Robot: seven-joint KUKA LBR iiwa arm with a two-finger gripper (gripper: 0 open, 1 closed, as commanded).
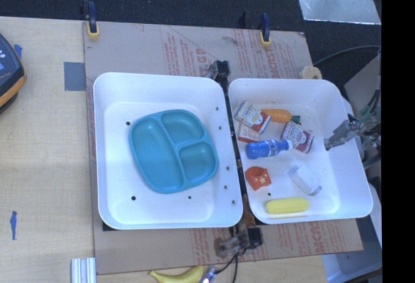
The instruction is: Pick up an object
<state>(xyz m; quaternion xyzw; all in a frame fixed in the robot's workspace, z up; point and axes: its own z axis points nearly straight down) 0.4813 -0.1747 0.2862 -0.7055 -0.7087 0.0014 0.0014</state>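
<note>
Nearest, a yellow oblong block [286, 206] lies in the right white bin [348, 200]; farther back sit a red piece [258, 178], blue bottle [266, 148] and orange carrot-shaped toy [277, 115]. At the bin's right wall, the grey gripper [337, 138] hangs, its state impossible to tell.

bright, even overhead light, white bins [107, 145] glaring, soft shadows, slightly soft focus throughout

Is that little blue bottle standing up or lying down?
Lying down. The blue bottle rests on its side in the right bin, its white cap end pointing right, toward a small carton.
</note>
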